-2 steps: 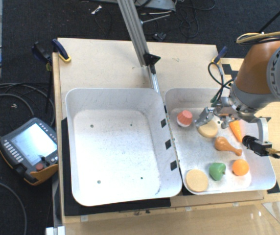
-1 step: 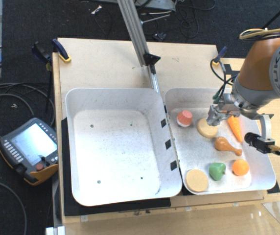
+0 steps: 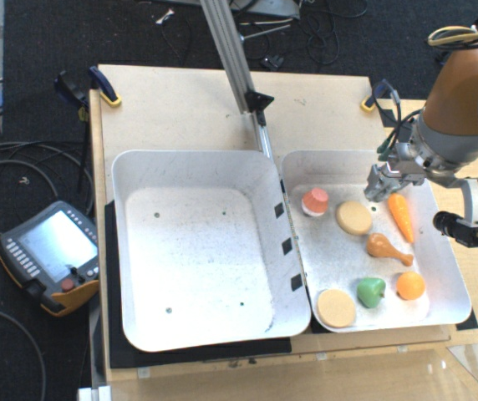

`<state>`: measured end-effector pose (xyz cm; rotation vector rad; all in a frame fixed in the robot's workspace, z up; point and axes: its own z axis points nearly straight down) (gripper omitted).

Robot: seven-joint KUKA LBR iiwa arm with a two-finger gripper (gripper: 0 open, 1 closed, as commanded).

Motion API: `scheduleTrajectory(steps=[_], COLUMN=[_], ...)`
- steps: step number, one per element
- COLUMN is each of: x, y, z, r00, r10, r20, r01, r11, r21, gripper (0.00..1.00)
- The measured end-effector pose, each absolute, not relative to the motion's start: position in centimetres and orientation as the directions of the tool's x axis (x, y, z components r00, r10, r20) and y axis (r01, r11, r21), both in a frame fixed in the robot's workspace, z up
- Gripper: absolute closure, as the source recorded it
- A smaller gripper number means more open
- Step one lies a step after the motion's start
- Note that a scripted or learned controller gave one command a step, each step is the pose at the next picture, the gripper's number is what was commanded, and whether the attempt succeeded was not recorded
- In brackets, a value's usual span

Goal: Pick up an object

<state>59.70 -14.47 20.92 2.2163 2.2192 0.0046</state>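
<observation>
The right bin (image 3: 448,261) holds several toy foods. A red and white piece (image 3: 314,200) lies at its left, with a tan oval biscuit (image 3: 354,218) beside it. An orange carrot (image 3: 401,215) lies further right, and a brown drumstick (image 3: 387,247) lies below it. Along the front sit a tan round disc (image 3: 337,307), a green pepper (image 3: 371,291) and an orange ball (image 3: 410,286). My gripper (image 3: 379,184) hangs over the bin's back part, just above the carrot's upper end and up and right of the biscuit. Nothing is seen held in it.
The left bin (image 3: 139,182) adjoins the right one along a shared raised wall (image 3: 289,241). A slanted metal rail (image 3: 231,48) crosses the back of the bench. Blue and yellow clamps (image 3: 105,86) sit at the bench's back corners. A teach pendant (image 3: 51,257) lies on the floor at left.
</observation>
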Motion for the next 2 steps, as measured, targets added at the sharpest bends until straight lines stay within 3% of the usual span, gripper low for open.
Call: scheduleTrajectory(steps=[1,2], x=[59.8,60.7], y=[-14.5,-9.0], z=[23.4,24.4], r00=[-0.002,-0.009], r10=[1.000,1.000], r20=[-0.001,0.001], r01=[1.000,1.000], r11=[0.002,0.009], r21=[0.004,0.003], gripper=[1.00,1.00])
